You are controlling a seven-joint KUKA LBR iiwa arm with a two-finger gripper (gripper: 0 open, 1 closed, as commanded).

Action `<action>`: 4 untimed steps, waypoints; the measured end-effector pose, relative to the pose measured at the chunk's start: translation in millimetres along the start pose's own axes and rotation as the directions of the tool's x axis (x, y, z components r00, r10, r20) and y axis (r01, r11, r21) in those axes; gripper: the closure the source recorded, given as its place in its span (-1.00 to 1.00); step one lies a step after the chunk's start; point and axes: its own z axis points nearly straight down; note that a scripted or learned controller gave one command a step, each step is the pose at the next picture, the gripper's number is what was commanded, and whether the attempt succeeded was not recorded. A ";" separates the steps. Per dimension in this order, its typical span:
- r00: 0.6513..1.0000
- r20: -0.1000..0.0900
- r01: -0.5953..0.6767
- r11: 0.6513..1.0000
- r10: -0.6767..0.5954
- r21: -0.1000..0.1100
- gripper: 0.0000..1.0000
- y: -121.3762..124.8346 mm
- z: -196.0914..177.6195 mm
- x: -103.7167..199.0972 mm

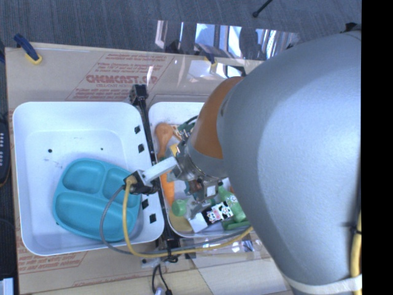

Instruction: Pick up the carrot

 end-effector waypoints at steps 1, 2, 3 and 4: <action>1.000 0.000 -0.001 1.000 0.001 -0.001 -1.00 0.5 -0.1 0.0; 1.000 0.000 -0.001 1.000 0.001 -0.001 -1.00 0.5 -0.1 0.0; 1.000 0.000 -0.001 1.000 0.001 -0.001 -1.00 0.6 -0.1 0.0; 1.000 0.000 -0.001 1.000 0.001 -0.001 -1.00 0.6 -0.1 0.0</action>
